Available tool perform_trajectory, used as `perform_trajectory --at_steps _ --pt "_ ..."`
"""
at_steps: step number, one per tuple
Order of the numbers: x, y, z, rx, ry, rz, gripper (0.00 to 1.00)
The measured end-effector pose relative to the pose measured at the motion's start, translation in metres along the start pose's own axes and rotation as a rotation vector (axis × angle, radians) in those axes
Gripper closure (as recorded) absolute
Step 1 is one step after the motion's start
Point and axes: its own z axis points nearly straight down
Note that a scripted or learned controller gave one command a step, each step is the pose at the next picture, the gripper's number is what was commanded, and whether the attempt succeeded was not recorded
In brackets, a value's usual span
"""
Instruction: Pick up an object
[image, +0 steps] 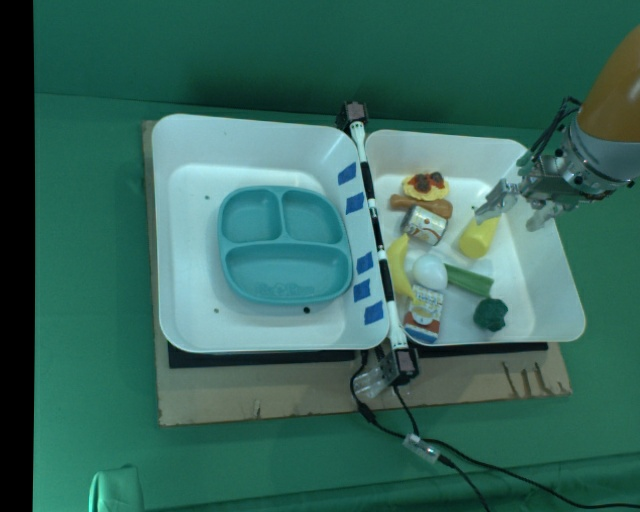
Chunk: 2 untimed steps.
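Jaws open and empty, the gripper (518, 204) hovers by the yellow piece (478, 236) (crowded corner), where a slanted descent could nudge it away.

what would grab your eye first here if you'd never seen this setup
Likely the teal divided plate, alone in the left bin. Next, the heap of toy food in the right bin: a banana, a white egg, a green broccoli piece. Then the gripper, above that bin's far right part, near a yellow piece.
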Motion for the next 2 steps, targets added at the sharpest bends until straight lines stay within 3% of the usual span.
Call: perform_trajectory --at_steps 1,2 --pt "-0.013 0.030 0.099 -0.008 -0.006 -0.002 0.00" --pt "-0.017 0.033 0.082 -0.025 -0.015 0.006 1.00"
